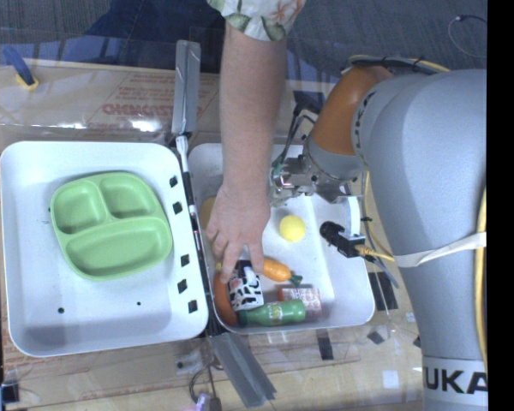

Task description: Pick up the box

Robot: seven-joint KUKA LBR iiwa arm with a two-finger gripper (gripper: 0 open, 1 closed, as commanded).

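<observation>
Two shallow white bins sit side by side on the bench. The left bin (17,229) holds a green divided plate (111,225), lying flat near its middle. A person's bare arm (250,118), in a flowered sleeve, reaches down from the far side into the right bin (355,302). Its hand (231,228) is spread over the left part of that bin.

The box (247,291), a small carton with black and white patches, stands at the near left of the right bin, just below the person's fingertips and seemingly touching them. A green bottle (274,314) lies on its side against the near wall, just right of the box. An orange carrot (276,271) lies just beyond it, with a reddish packet (301,295) between. A yellow ball (292,228) rests farther back, on its own.

The grey robot arm fills the right side, and its claw (283,178) hangs over the far part of the right bin, well apart from the box. Whether the claw is wide or narrow cannot be told from here.
</observation>
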